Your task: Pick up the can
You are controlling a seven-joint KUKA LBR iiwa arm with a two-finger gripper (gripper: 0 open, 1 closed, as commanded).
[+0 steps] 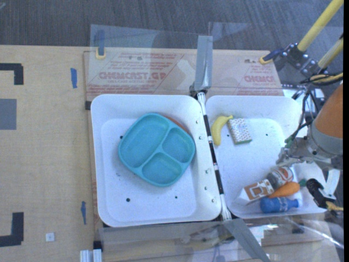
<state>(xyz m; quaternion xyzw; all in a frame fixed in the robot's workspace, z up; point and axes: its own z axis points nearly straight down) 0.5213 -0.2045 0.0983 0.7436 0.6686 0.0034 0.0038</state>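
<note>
nearest the camera, in the right bin (256,125), a small heap sits against the front right corner: a blue bottle (278,204) lying along the front wall, an orange carrot (288,189) touching it just behind, and a small carton (258,190) tilted beside them. the can (281,176) lies on its side at the back of that heap, brown and white, touching the carrot and carton. the gripper (294,155) hangs just above and beside the can, at the end of the grey arm with its orange band (331,118) reaching in from the right; i cannot tell how the pincer stands, since the wrist hides it from this angle. nothing is lifted, so this looks like the approach, with the grasp not yet made. the next move probably calls for a short descent lined up across the can's body, clear of the carrot pressed against it, or it may catch the wrong thing.

further back in the same bin, well apart from the heap, a banana (219,129) lies by the dividing wall with a speckled sponge (240,130) just beside it.

the left bin (109,162) holds a blue divided plate (157,149), resting over something reddish at its far edge that i cannot identify
</note>
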